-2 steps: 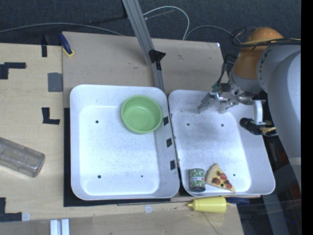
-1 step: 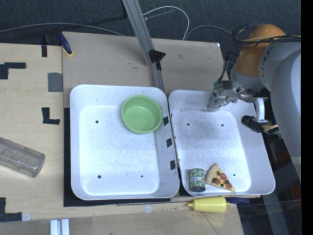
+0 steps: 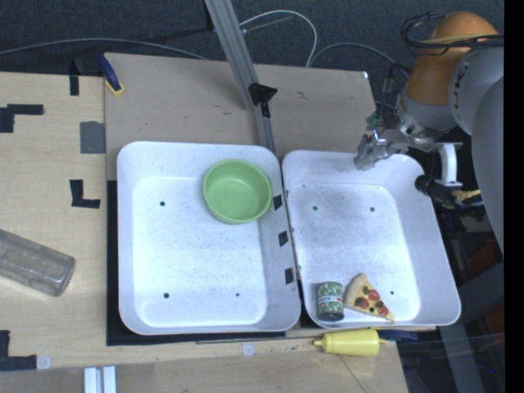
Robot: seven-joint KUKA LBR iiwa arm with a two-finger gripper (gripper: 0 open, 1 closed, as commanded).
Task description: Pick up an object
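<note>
A green bowl [image 3: 237,191] rests in the left bin [image 3: 147,244], near its back right corner. In the right bin [image 3: 426,244] a small green can [image 3: 329,300] stands at the front edge, with a toy pizza slice [image 3: 367,297] just to its right. My gripper [image 3: 366,155] hangs over the back rim of the right bin, far from the can and the slice, with nothing seen between its fingers. The fingers are too small and blurred to judge.
A yellow bottle [image 3: 350,343] lies on the bench in front of the right bin. A clear plastic container [image 3: 33,262] lies at the far left. A grey pole [image 3: 237,51] slants down to the bins' back. Cables run behind.
</note>
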